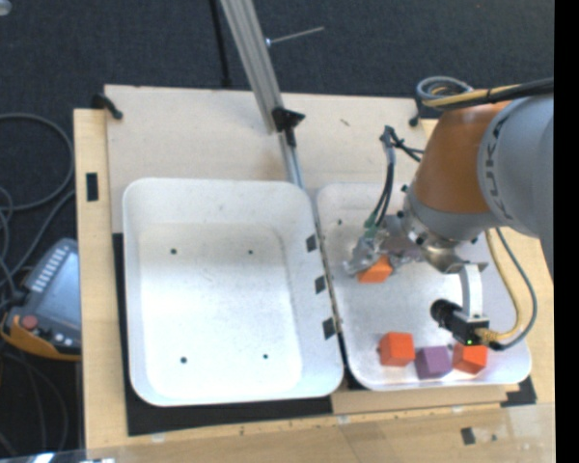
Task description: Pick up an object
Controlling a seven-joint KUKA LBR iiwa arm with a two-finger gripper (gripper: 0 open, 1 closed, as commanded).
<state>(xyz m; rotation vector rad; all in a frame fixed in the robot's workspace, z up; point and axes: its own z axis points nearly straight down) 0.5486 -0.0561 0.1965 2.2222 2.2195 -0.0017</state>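
Grey arm (482,162) low over right bin (352,201)

Arm (473,167) hides much of right bin (367,374). Gripper (369,257) blurred; small orange object (374,273) at its tip, perhaps touching. Pendant (43,302) cut by left edge.

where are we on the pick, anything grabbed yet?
Done: the gripper has reached the right white bin and sits at a small orange block. In hand: a grasp isn't confirmed; the block looks to be resting by the fingertips. Left: lifting it. An orange cube, a purple cube and another orange cube lie untouched.
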